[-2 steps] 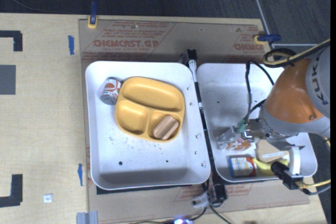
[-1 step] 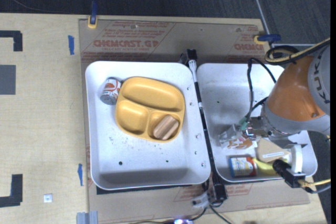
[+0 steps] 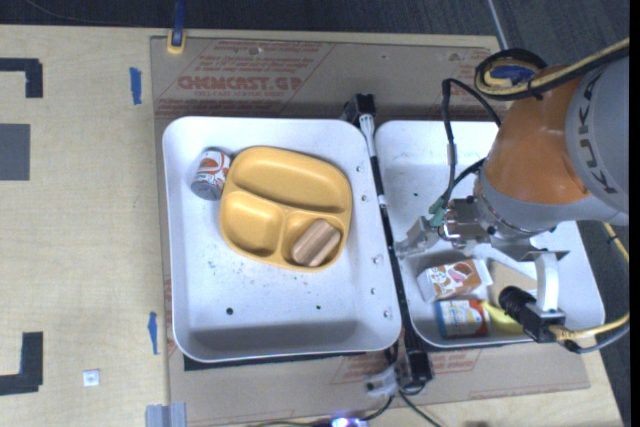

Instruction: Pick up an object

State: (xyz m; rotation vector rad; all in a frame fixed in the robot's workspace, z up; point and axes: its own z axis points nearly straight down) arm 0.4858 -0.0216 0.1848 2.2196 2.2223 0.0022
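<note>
My gripper [image 3: 428,233] hangs low over the middle of the right bin [image 3: 420,150], under the grey arm with the orange band. Just below it, toward the bin's front, lies a small white packet with a brown and orange picture [image 3: 455,280]. It lies apart from the gripper. In front of the packet, a yellow can with a blue label [image 3: 461,318] lies on its side against the bin's front wall. I see nothing held in the gripper.
The left bin [image 3: 190,295] holds a yellow divided tray [image 3: 285,180] with a tan sausage-shaped piece [image 3: 315,242] in its front right compartment. A small red and white can [image 3: 209,173] lies by the tray's left end. A raised divider [image 3: 380,215] separates the bins.
</note>
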